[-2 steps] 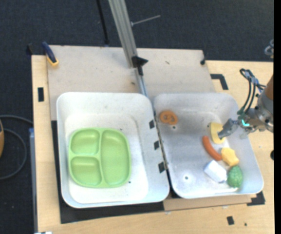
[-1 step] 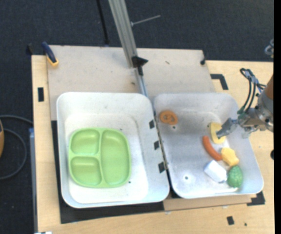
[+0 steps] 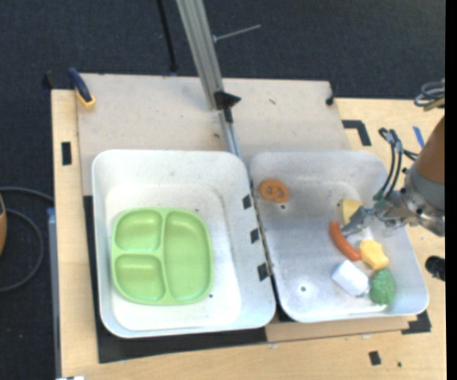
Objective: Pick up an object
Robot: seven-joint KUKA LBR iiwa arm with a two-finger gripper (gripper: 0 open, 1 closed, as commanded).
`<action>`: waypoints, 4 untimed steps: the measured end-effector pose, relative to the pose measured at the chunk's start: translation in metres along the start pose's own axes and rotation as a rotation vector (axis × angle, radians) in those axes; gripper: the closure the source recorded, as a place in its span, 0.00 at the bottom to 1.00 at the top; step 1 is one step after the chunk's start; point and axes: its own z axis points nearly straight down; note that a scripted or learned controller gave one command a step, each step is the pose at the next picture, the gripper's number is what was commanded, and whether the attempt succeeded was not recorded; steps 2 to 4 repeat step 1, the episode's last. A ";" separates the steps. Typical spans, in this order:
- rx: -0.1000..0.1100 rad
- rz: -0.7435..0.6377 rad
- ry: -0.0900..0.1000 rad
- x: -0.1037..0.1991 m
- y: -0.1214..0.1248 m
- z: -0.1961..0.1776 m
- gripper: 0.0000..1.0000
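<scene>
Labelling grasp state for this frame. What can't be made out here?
- Gripper, camera view: fingers too small and blurred to judge against the grey bin floor.
- Small yellow wedge-shaped piece: contact with the gripper unclear; the two overlap.
- Grey arm with orange band: cut off by the right edge.
- Flat white block and bumpy green lump: identity too small to tell.

The left bin [image 3: 101, 172] holds a divided plate [image 3: 163, 256] at its 7 o'clock. In the right bin [image 3: 307, 165], a carrot [image 3: 344, 241] lies centre-right, a block [image 3: 373, 254] just beside at 4 o'clock, broccoli [image 3: 382, 286] at 5 o'clock.
</scene>
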 end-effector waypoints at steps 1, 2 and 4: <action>0.000 0.001 0.000 -0.007 -0.003 0.044 0.00; 0.000 0.001 0.000 -0.007 -0.003 0.044 0.00; 0.000 0.001 0.000 -0.007 -0.003 0.044 0.00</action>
